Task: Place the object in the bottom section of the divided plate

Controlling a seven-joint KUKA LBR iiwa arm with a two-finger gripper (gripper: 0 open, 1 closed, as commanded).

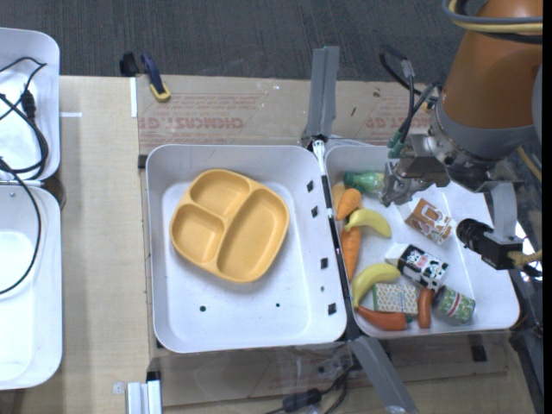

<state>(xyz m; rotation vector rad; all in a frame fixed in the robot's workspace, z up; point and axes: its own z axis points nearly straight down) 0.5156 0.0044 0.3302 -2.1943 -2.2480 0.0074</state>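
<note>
Nearest the camera, along the near wall of the right-hand bin (509,313), lie a red pepper (384,320), a small can (454,305) and a cracker packet (395,297). All are well short of the gripper (402,188). Next come a banana (374,278), a black-and-white carton (423,267) and a carrot (351,250). Closer to the gripper's tip are a second banana (370,221), an orange snack box (429,220), another carrot (347,202) and a green bottle (366,180) just beside it on the plate's side.

The gripper hangs over the far end of this bin. I cannot tell whether it is open or closed, and nothing can be seen held in it, so the object is probably still among the clutter.

The yellow plate (185,231) sits in the other bin (164,317), well off to the side across both walls. Which section counts as the bottom one is unclear.

Risks, as I judge them:
- The things near the tip are crowded, so a descent could pinch two at once or knock the bottle aside
- Round fruit may slip out on the way
- A low carry could catch the walls between the bins
- A loose drop could land in the wrong section
</note>
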